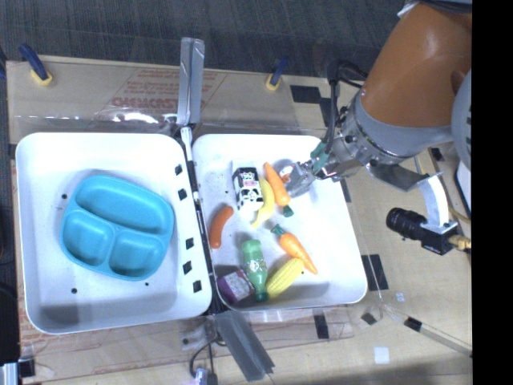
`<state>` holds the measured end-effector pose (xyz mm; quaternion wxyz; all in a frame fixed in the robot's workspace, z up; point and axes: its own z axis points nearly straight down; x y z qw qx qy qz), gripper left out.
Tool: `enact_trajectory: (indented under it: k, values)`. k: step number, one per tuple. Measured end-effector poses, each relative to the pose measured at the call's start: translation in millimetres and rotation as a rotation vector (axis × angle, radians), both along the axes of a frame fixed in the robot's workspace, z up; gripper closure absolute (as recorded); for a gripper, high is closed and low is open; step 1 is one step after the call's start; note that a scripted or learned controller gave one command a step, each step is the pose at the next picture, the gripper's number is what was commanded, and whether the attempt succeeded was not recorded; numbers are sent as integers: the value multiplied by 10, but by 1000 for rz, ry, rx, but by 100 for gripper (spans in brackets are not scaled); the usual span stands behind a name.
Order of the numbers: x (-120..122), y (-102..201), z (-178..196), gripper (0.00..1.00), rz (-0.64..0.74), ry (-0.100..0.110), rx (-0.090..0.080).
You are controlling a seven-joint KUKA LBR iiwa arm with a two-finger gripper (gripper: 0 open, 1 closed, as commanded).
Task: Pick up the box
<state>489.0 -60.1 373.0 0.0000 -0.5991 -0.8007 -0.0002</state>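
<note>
The desk (377, 215) carries two white bins side by side; the left bin (32, 215) holds a blue divided tray (116, 224) lying flat near its middle; the right bin (341, 255) holds a scatter of toy food. The box (247, 187), white with black patches, sits in the far half of the right bin, a little left of centre, apart from the hand; a yellow banana (264, 212) lies just at its near right corner. A carrot (276, 184) lies just right of the box, pointing near and far. The hand (296, 180) is low in the far right part of this bin, just beside that carrot on its right; whether it is open or closed cannot be told, and nothing can be seen gripped in it. The grey arm with its orange band (417, 62) reaches in from the right. An orange sausage (219, 225) lies near the bin's left wall; a second carrot (295, 249) lies right of centre; a green bottle (255, 268), a corn cob (283, 277) and a purple packet (235, 285) crowd together at the near edge, the bottle between the other two.
</note>
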Motion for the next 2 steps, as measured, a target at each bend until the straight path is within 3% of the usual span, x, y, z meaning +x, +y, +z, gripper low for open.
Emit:
enact_trajectory:
  k: [1,2]
  values:
    - [-59,504,697,100,23,0,0]
    - [-51,521,798,100,32,2,-1]
